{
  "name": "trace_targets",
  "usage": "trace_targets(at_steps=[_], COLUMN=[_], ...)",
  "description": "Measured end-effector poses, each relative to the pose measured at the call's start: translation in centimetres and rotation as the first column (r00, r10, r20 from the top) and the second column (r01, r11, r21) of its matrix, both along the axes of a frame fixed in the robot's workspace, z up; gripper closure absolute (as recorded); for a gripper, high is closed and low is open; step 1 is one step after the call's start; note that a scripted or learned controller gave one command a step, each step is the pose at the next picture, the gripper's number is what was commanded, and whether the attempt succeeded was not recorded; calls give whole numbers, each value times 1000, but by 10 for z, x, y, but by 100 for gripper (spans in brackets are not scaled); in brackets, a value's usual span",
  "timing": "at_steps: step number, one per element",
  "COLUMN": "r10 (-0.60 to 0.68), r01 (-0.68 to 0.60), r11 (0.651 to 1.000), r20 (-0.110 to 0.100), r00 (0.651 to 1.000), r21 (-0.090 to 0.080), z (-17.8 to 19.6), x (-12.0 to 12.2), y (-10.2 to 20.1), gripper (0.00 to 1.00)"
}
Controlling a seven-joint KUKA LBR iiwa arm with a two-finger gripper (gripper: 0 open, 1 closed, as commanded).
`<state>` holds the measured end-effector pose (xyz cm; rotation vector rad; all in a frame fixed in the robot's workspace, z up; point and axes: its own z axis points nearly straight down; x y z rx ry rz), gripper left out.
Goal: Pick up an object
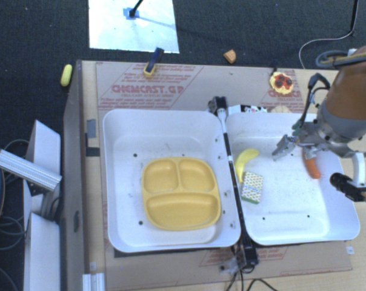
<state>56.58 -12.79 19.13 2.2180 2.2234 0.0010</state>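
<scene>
In the right bin (292, 223), a yellow banana (245, 160) lies by the left wall, and a small green-and-white checkered block (252, 187) sits just below it. An orange carrot (312, 165) rests near the bin's right side. My gripper (284, 147) hangs low over the upper middle of this bin. It is to the right of the banana and just left of the carrot, and nothing shows in its grasp. The grey arm with its orange band (352, 90) comes in from the right.
The left bin (128, 132) holds a yellow divided plate (181, 193). A round red-and-yellow toy (282, 82) lies on the bench behind the right bin. A black part (351, 188) juts over that bin's right rim. A central divider (229, 168) separates the bins.
</scene>
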Motion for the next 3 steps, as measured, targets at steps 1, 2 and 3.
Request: trace_targets(at_steps=[1,2,3], r10=[-1,1,2], r01=[1,-1,-2], r11=[1000,1000,1000], r20=[3,1,4], r00=[1000,1000,1000], r21=[-3,-1,-1], z=[19,-17,25], x=[43,72,90], y=[-80,-78,-79], gripper=[0,0,0])
